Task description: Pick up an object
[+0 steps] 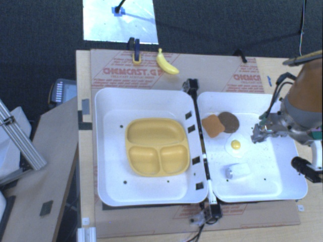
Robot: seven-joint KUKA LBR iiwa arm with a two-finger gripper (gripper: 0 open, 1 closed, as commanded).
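Fried egg [235,145] lies flat on the floor of the right bin [272,188], just left of and slightly below my pincer [258,134], not touching it. I cannot tell the pincer's state. Toast slice [212,126] and brown patty [229,121] lie touching each other, up-left of the egg. Yellow divided tray [154,146] sits in the left bin [108,135]. A banana [166,63] rests on the bench [212,67] behind.

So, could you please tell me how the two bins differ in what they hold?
The left bin holds one large yellow divided tray; the right bin holds several small pieces: a toast slice, a brown patty and a fried egg. The gripper is over the right bin, not the left. Both are shallow and white.
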